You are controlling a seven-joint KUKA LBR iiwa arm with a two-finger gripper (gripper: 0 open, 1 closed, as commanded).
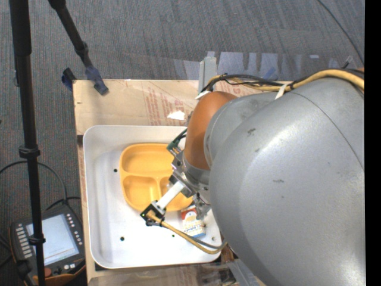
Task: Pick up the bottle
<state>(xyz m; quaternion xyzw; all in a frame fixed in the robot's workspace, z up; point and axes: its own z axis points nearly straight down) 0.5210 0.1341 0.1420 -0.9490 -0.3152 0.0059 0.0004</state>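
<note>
A small item with a red top, a white label and a blue base (193,223), possibly the bottle, lies in the left white bin (98,177), near the bin's front right corner. My gripper (197,205) hangs just above it, under the orange wrist band, and the large grey arm hides most of it. The item's right side is hidden by the arm.
A yellow divided plate (143,174) lies in the middle of the left bin, partly under the wrist. The arm covers the right bin. A black tripod pole (27,130) and a teach pendant (50,240) stand on the floor to the left of the bench.
</note>
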